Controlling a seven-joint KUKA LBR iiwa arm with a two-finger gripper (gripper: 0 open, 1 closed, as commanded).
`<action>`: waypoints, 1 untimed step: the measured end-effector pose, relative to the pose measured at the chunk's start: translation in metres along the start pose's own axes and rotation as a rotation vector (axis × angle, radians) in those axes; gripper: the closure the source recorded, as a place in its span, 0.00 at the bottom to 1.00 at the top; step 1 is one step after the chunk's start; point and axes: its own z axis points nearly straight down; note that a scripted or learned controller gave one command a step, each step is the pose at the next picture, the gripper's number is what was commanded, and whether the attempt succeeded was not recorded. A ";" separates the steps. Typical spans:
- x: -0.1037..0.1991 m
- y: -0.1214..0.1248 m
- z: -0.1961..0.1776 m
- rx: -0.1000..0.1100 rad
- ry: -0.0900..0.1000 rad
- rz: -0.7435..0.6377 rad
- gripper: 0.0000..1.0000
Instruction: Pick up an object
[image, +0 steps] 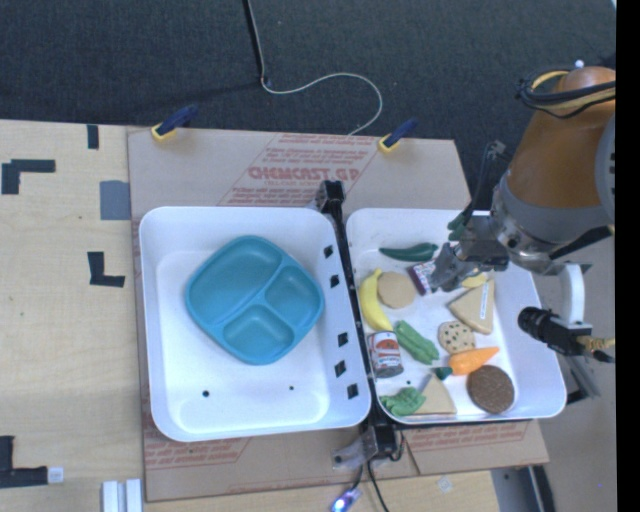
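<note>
Pincer (447, 262) — fingers unclear, above right bin (545, 400)

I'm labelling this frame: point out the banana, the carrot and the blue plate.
banana (373, 301): camera view, middle of its yellow curve.
carrot (472, 360): camera view, centre of the orange body.
blue plate (222, 284): camera view, floor of its upper-left compartment.

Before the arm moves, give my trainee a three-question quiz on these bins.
1. True or false: the blue plate lies in the left bin.
2. Which lies nearest the divider between the bins? A) banana B) carrot C) brown round cookie
3. Fill in: the gripper hangs over the ____ bin.

Key: 1 true; 2 A; 3 right.
</note>
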 end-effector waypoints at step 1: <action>0.062 -0.023 0.058 0.003 0.001 -0.002 1.00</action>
